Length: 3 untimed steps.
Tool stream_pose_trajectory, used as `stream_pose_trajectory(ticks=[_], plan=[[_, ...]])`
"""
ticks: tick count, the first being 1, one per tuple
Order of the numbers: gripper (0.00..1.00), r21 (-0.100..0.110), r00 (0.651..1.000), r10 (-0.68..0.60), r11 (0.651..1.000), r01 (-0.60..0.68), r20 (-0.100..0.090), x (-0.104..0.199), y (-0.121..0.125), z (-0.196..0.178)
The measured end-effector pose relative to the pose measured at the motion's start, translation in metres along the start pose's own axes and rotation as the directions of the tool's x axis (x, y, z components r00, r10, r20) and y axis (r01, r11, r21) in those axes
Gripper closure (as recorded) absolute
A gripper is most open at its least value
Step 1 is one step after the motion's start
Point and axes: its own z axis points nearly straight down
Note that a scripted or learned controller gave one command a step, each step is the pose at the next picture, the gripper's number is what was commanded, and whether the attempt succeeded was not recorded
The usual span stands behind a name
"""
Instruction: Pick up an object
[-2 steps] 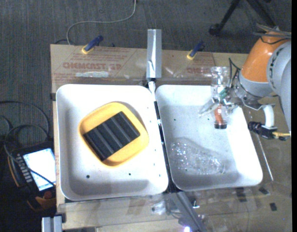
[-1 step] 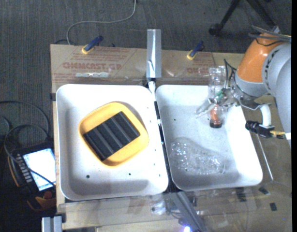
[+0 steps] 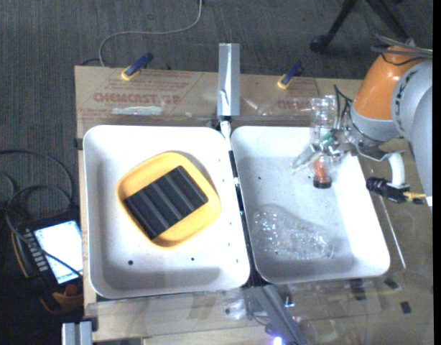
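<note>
A yellow, rounded-square object with a black ribbed top (image 3: 170, 198) lies flat in the middle of the left bin (image 3: 105, 149). A crumpled clear plastic item (image 3: 291, 234) lies near the front of the right bin (image 3: 364, 221). My gripper (image 3: 320, 165) hangs over the back right part of the right bin, below the orange-banded wrist (image 3: 382, 95). A small orange-and-dark piece (image 3: 321, 174) sits right at the gripper's tip; I cannot tell whether it is held or lies on the bin floor.
A metal post (image 3: 228, 81) stands behind the ridge where the two bins meet. Two blue-and-yellow clamps (image 3: 136, 66) (image 3: 290, 75) hold the brown board behind the bins. Cables and a lit tablet (image 3: 57, 244) lie on the floor to the left.
</note>
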Motion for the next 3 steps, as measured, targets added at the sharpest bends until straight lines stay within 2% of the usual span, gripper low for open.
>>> stream_pose_trajectory(ticks=[1, 2, 3], plan=[[0.00, 0.000, 1.000, 0.000, 1.000, 0.000, 0.000, 0.0000, -0.0001, 0.0001], [0.00, -0.007, 0.989, -0.151, 0.989, 0.151, 0.005, -0.0024, -0.0043, 0.0097], [0.00, -0.007, 0.989, -0.151, 0.988, 0.151, 0.005, -0.0024, -0.0043, 0.0097]])
